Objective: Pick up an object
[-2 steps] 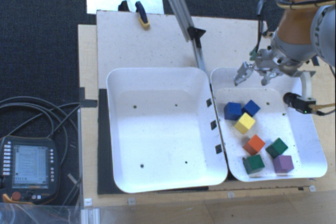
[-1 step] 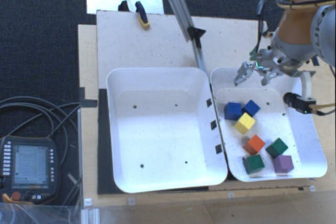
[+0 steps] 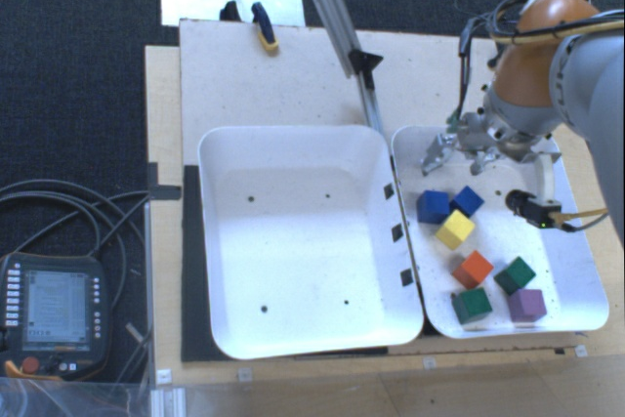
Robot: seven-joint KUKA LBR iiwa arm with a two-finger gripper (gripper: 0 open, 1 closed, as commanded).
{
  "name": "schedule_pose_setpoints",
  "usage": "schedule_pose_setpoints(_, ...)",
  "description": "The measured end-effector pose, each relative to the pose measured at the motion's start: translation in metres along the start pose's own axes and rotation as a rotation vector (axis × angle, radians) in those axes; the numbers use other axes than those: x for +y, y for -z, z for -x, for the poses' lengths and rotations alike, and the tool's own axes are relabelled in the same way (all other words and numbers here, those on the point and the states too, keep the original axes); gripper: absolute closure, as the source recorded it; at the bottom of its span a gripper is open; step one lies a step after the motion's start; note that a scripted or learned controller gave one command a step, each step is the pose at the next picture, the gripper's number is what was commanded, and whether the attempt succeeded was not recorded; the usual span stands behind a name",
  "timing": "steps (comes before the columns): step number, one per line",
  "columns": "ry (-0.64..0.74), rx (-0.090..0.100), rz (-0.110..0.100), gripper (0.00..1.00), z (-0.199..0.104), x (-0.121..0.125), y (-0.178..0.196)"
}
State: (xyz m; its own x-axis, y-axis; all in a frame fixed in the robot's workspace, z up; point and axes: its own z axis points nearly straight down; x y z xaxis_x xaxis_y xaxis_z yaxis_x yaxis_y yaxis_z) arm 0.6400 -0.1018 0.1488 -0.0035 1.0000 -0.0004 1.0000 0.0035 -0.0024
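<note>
The arm [image 3: 576,63] reaches in from the right, its orange band sitting above the wrist, and the gripper [image 3: 441,156] hangs over the far left corner of the right bin [image 3: 576,293]. Its two fingers [image 3: 433,158] look spread apart with nothing between them, though they are small and pale against the white bin, so the gap is hard to judge for sure.

The blocks all lie on the floor of the right bin, nearer the camera than the gripper. Closest to it are the two blue blocks: the larger blue block [image 3: 434,206] sits just below the fingers, apart from them, and the smaller blue block [image 3: 469,200] lies just beside it to the right. The yellow block [image 3: 455,229] rests just in front of the two, appearing to touch the larger one. Farther toward the near rim come the orange block [image 3: 473,269], the dark green block [image 3: 515,275], the green block [image 3: 472,305] and the purple block [image 3: 527,305], the last two near the front edge.

The left bin [image 3: 220,161] stands beside the right one on the desk [image 3: 264,83]. A teach pendant [image 3: 54,312] lies at the lower left, off the desk.
</note>
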Motion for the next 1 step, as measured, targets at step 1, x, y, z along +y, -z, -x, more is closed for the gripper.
schedule_pose_setpoints(1, 0.000, 0.000, 0.000, 0.00, -0.0002, 0.0000, -0.0451)
